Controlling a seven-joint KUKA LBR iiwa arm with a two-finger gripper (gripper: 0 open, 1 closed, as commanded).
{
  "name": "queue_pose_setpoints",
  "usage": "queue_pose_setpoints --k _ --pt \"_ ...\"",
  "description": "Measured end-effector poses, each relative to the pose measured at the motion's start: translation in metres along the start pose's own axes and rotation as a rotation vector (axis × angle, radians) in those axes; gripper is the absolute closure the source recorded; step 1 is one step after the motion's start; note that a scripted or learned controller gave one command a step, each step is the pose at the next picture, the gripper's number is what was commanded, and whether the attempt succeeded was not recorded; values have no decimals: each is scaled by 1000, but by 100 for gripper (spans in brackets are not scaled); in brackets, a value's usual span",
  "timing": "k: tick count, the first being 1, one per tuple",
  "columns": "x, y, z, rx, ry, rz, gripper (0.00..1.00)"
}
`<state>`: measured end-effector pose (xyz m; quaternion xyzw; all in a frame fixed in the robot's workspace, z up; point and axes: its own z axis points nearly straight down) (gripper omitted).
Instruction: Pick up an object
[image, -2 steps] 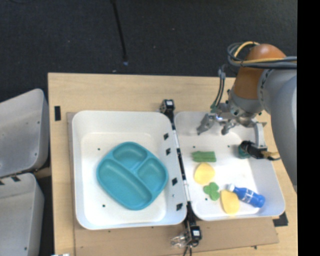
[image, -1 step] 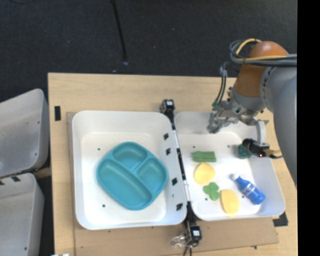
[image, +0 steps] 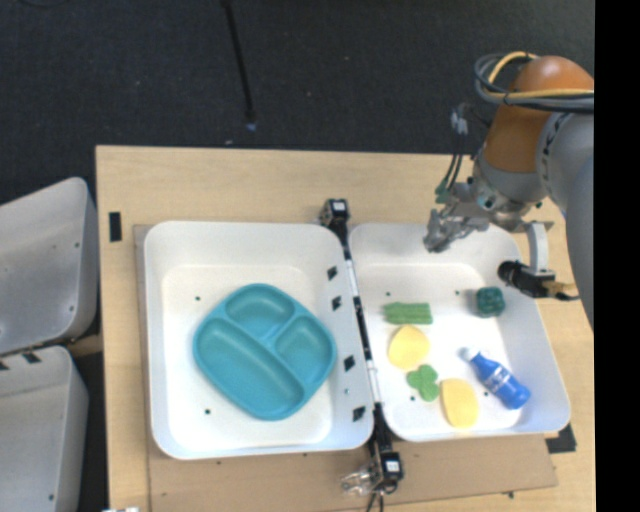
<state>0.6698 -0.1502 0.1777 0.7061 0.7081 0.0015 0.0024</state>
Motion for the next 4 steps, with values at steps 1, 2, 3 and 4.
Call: queue_pose_setpoints --k 1,2,3,4 --pt "-7 10 -53 -2 -1 -3 100" --pt "-8 11 -77 1 0 -4 100" --pt "41 8 -86 4 2 -3 100" --pt "92 3 -93 5 2 -3 100"
